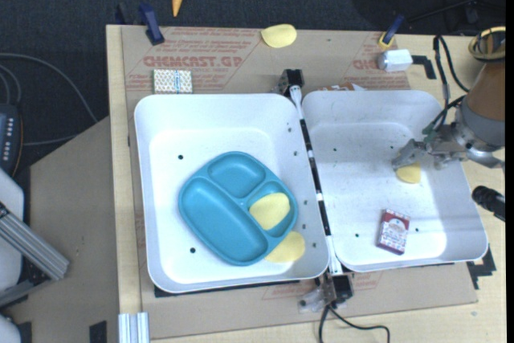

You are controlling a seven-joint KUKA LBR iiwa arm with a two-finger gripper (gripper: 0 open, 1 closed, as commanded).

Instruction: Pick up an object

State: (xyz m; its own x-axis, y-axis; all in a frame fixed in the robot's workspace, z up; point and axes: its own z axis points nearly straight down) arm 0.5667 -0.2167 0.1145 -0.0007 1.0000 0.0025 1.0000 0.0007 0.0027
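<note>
Claw (414, 157) sits low in the right bin (353, 116), reaching in from the right w/ the grey wrist and orange band trailing off toward the frame edge. Small yellow piece (409, 173) lies on the bin floor just below-left of the claw tips, touching or nearly so; can't tell which at this res. Its long axis runs roughly left-right, slightly tilted, so the claw looks to be straddling it from above or just about to. Fingers show as thin dark prongs spread a bit apart, approx. medium-narrow; the yellow piece seems to sit at their lower edge, not clearly clamped between them, so no held grip can be claimed. Judgement: this is the closing-in step of the pick, w/ the yellow piece the likely target, and the coming move turns on the claw dropping a touch toward the near side so the piece ends up between the fingers, not beside them. Other candidate in the same bin, a small red packet (393, 232), lies well apart toward the front. Left bin (152, 132) holds a blue divided tray (217, 209) w/ a yellow item (271, 210) in it and another yellow item (287, 248) at its rim.
</note>
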